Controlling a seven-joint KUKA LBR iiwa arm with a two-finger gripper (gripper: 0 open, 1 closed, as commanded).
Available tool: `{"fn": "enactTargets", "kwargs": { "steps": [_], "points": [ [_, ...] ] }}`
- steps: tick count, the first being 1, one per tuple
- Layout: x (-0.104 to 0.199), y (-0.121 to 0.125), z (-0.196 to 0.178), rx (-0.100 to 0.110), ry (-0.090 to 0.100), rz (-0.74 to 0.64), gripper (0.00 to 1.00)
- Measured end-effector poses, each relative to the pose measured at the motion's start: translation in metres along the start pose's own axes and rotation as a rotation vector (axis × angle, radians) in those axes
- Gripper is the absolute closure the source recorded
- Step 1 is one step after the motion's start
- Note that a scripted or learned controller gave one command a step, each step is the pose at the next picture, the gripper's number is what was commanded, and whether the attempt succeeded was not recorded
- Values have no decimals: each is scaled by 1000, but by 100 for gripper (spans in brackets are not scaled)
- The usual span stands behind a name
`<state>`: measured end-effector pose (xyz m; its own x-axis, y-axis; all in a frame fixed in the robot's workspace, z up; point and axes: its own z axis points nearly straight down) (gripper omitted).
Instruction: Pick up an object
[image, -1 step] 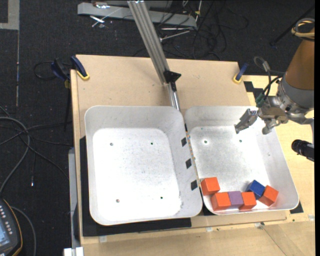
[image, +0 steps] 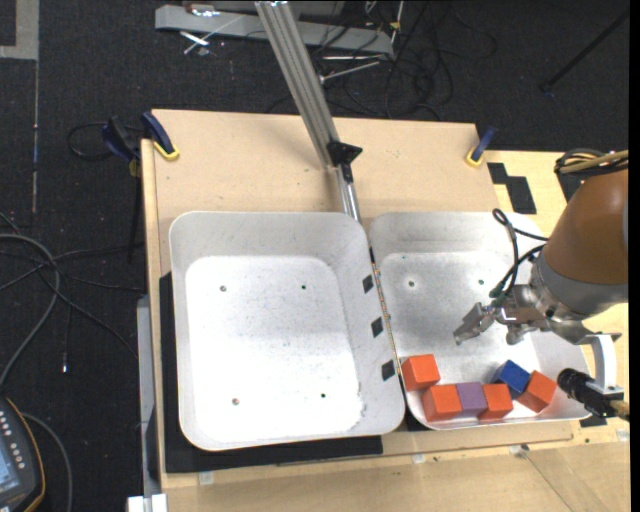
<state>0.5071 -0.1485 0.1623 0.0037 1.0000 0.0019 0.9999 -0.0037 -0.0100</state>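
My end effector (image: 474, 325) hangs open, holding nothing, over the right bin (image: 440, 240); blocks (image: 470, 395) cluster along its near wall (tan tabletop (image: 250, 165), dark carpet, loose cables).

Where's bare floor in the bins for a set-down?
Left bin: whole floor bare. Right bin: far half bare, between the divider and the gripper. Crowded: near edge, where orange blocks, purple block and blue block cluster.
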Motion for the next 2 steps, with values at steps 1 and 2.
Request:
{"fn": "enactTargets", "kwargs": {
  "steps": [1,2],
  "points": [
    [78,-18,-34,-10,1,-14,0],
    [97,10,-122,-20,-3,-10,0]
  ]
}}
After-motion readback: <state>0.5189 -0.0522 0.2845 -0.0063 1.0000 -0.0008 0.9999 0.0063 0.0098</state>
